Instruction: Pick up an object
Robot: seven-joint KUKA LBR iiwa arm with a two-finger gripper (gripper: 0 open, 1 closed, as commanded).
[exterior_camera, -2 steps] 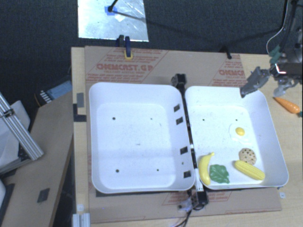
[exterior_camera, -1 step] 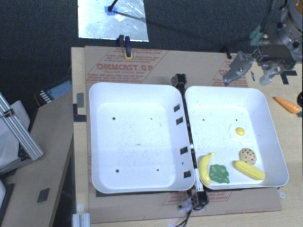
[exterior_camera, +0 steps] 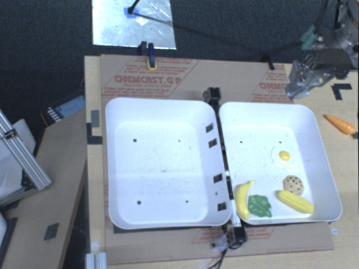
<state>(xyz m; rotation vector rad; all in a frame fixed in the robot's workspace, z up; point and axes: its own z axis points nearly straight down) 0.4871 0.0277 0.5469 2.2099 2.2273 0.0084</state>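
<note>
1. white plastic bins sit side by side on the bench, left bin (exterior_camera: pixel 160 161) and right bin (exterior_camera: pixel 252 130), joined along the middle by a dark strip with clips.
2. all the stuff is in the right bin, down in its near corner area: a banana (exterior_camera: pixel 243 199) against the left wall, a green leafy thing (exterior_camera: pixel 260 206) touching it on the right, a corn cob (exterior_camera: pixel 295 202) near the right wall.
3. just above the corn there's a round brown cookie (exterior_camera: pixel 293 184), and further up, on its own, a fried egg (exterior_camera: pixel 284 156) with a yellow yolk.
4. gripper (exterior_camera: pixel 297 88) hangs above the far right corner of the right bin, over the rim, well apart from every item. can't tell from this angle whether it's spread or pressed together, it's kind of a blurry grey blob. nothing visible in it.
5. an orange carrot (exterior_camera: pixel 340 124) lies outside on the bench, right of the right bin.
6. behind the bins there's a shiny metal sheet (exterior_camera: pixel 133 14) on the dark floor.
</note>
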